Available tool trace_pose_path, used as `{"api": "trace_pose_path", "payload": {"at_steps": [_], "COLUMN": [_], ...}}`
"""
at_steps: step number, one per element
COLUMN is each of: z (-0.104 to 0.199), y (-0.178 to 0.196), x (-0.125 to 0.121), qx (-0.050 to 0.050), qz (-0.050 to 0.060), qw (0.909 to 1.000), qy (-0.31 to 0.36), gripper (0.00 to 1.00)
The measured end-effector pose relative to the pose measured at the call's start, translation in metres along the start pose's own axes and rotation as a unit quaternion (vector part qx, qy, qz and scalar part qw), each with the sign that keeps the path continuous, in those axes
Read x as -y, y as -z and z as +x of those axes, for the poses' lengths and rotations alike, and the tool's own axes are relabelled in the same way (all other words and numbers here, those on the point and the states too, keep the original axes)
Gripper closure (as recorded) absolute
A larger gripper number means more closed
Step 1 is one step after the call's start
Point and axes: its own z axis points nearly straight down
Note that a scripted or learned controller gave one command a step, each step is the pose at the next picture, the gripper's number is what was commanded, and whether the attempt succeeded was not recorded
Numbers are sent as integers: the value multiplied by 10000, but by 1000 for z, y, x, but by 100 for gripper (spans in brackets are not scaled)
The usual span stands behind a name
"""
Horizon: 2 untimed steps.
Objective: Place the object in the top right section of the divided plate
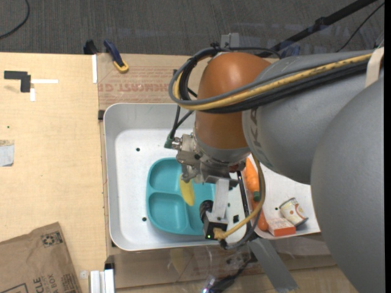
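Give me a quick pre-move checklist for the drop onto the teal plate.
1. Divided plate lies flat in the white bin: ok.
2. Yellow object is over the plate: ok.
3. Object sits inside the top right section: cannot tell, the arm covers that side.
4. End effector grip on the object: cannot tell.
5. Orange item and small carton lie off the plate: ok.

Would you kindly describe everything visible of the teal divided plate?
The teal divided plate looks like smooth plastic, with rounded corners and raised ridges splitting it into sections. It lies flat on the floor of the white bin. A yellow object shows over its right part, and the arm hides its right edge.
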Motion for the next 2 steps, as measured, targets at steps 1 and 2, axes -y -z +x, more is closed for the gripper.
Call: {"api": "trace_pose_path", "payload": {"at_steps": [1, 2], "z": [-41, -117], "y": [-43, -51], "x": [-8, -25], "qx": [-2, -5], "qz": [9, 9], "qw": [9983, 9987], "qy": [590, 518], "gripper": [100, 100]}}
